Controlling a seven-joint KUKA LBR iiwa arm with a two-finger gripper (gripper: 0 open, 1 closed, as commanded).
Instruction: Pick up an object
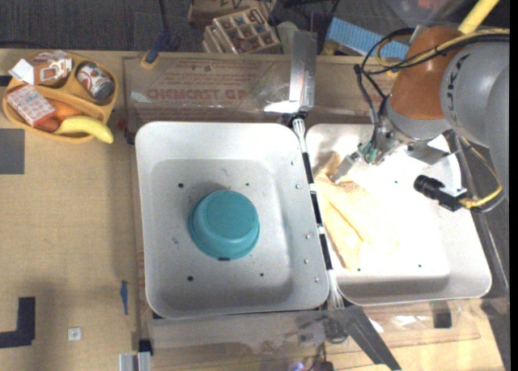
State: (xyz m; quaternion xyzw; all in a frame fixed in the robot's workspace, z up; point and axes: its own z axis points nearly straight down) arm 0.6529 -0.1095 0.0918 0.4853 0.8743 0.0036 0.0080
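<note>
A round teal plastic bowl [225, 223] sits upside down near the middle of the left white bin [162, 151]. In the right white bin [461, 280], the grey arm's gripper [350, 163] hangs low at the upper left corner, just above a crumpled tan cloth [344, 215] lying along the bin's left side.

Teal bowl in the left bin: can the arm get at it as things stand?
Probably yes. The teal bowl sits upside down and alone in the left bin, open from above; the pincer is over the right bin, so the arm must cross the divider.
</note>
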